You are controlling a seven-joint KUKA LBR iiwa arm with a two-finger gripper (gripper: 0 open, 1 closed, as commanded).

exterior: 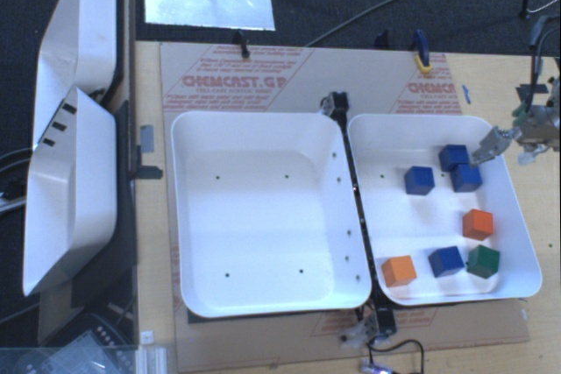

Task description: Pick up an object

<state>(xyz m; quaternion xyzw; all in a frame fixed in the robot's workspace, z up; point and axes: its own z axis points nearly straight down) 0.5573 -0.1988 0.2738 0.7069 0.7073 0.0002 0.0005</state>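
Nothing is picked up yet. Nearest, in the right bin (517, 215), sit an orange cube (399, 270), a blue cube (446, 261) and a green cube (483, 261); farther back, another orange (478, 223) and three blue blocks (420, 179). The gripper (487, 146) hovers over that bin's far right rim; whether it is spread cannot be told. Beyond, red print reads "CHEMCAST GP" (235, 81).

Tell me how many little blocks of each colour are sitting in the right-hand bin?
Blue blocks: 4
Orange blocks: 2
Green block: 1
Total: 7
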